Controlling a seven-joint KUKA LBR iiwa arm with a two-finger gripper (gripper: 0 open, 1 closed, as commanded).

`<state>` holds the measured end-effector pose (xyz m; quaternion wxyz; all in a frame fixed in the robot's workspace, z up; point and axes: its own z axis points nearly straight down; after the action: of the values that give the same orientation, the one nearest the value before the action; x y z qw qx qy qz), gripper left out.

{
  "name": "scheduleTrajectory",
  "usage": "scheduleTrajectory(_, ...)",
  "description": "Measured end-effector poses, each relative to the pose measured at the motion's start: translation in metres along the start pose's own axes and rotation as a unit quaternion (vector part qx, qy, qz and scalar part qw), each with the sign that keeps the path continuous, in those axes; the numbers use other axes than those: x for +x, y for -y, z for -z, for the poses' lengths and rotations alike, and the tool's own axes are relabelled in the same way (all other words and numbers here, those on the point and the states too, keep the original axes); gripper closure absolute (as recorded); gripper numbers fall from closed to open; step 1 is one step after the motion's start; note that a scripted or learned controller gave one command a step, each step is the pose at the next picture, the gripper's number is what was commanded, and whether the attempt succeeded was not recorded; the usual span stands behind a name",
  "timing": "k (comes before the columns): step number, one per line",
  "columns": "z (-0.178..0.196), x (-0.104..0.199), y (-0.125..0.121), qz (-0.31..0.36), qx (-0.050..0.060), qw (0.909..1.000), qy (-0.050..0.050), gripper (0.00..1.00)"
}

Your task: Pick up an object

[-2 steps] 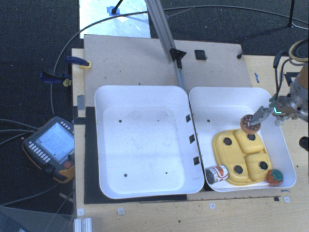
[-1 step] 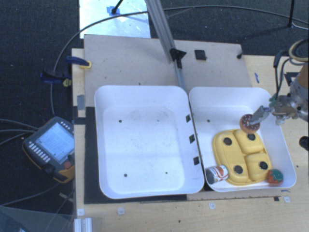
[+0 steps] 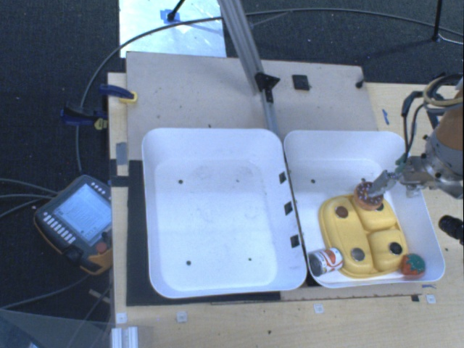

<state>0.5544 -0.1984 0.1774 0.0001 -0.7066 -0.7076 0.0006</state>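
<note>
Your hand (image 3: 371,191) sits low in the right bin (image 3: 319,158), right over a small brown round piece (image 3: 368,196) at the upper edge of the yellow moulded tray (image 3: 362,234); you cannot tell how it is set. A small can (image 3: 325,261) lies at the tray's lower left, a red-orange ball (image 3: 413,264) at its lower right. The left bin (image 3: 217,209) lies alongside.
</note>
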Motion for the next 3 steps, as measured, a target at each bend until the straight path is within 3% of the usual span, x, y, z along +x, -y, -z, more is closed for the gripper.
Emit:
scheduleTrajectory(1,-0.0431,0.0029,-0.0048,0.0,0.0,1.0,0.0,0.0)
scheduleTrajectory(2,-0.0481,0.0021,-0.0082,0.002,-0.006,1.0,0.001,0.0)
scheduleTrajectory(3,-0.0396,0.0033,-0.0086,0.002,-0.007,1.0,0.0,1.0)
